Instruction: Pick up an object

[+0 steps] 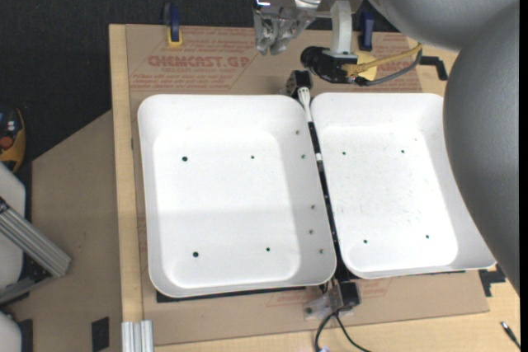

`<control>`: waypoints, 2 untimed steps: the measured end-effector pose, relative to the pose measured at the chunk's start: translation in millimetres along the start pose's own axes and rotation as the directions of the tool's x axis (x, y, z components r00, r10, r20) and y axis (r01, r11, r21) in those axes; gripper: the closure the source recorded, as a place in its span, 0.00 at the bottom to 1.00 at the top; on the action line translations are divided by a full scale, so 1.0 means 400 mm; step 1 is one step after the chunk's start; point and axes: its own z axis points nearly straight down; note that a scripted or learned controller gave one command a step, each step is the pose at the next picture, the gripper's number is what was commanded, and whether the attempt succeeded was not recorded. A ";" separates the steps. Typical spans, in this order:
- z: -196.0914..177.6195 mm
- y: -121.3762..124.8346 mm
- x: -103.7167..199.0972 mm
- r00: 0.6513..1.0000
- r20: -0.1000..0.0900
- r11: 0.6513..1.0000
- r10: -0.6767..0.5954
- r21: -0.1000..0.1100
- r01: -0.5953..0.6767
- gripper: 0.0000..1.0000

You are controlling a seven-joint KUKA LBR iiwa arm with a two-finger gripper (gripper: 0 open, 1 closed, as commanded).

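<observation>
Object to pick: cannot tell which or where, so weight, stiffness and hold point stay unjudged. Shallow white plastic left bin [221, 206] touches its twin right bin [388, 198]. Blurred grey two-finger gripper [272, 35] hangs beyond left bin's far rim; open or closed, cannot tell

Arm [462, 53] cut off at top and right edges, hiding right bin's [388, 177] far-right rim, gripper [272, 33] blurred

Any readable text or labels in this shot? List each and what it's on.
"CHEMCAST G P" in red, on the brown board under the bins; the letters may run on, partly hidden by the end effector.
A fainter red line beneath it on the same board: too blurred to read.
</observation>
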 end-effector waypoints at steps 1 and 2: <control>0.225 -0.024 0.174 1.000 0.000 1.000 -0.011 0.018 0.011 1.00; 0.062 -0.024 0.178 1.000 -0.003 1.000 -0.006 0.000 0.006 1.00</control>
